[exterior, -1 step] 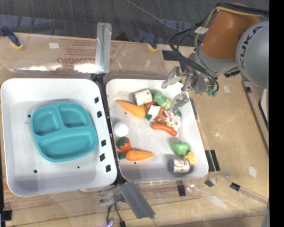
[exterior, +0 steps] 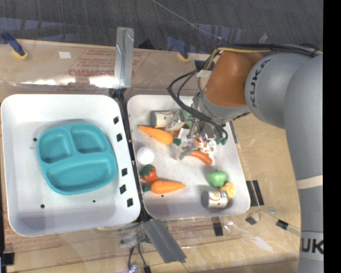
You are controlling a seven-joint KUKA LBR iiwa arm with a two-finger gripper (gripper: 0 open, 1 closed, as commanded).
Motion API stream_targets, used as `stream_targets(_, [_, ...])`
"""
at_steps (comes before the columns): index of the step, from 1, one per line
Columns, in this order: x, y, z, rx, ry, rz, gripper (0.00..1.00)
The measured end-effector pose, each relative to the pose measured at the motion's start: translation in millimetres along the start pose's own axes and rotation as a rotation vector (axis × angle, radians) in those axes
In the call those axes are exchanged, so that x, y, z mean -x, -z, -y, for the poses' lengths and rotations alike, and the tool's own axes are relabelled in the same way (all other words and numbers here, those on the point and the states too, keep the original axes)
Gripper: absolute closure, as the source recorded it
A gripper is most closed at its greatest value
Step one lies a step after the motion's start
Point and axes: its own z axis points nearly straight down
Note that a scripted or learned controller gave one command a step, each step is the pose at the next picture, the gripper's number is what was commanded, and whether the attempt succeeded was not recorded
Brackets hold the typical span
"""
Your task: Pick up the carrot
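Two white bins are set side by side on the bench. A teal divided plate is seen lying in the left bin. The right bin is crowded with small items. Two carrots are seen there: one carrot lies near the upper left of that bin, and a second carrot lies lower down, just beside a red tomato. A white ball is found between the two carrots. A green pepper, a can and a small yellow item are grouped at the lower right. Another can lies near the top. The gripper is lowered into the bin's upper right, over an orange-red item, just right of the upper carrot. Whether anything is gripped cannot be told.
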Motion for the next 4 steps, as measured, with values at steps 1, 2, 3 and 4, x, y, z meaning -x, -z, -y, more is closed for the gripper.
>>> stream_targets(1, [-0.3, 1.9, -69.5, 0.000, -0.005, 0.005, 0.00])
stream_targets(2, [0.6, 12.7, -69.0, -0.003, 0.000, 0.007, 1.00])
stream_targets(3, [-91.3, 2.7, -76.8, -0.004, 0.085, 0.006, 1.00])
stream_targets(4, [-99.5, 103.0, -169.5, -0.004, 0.354, 0.012, 1.00])
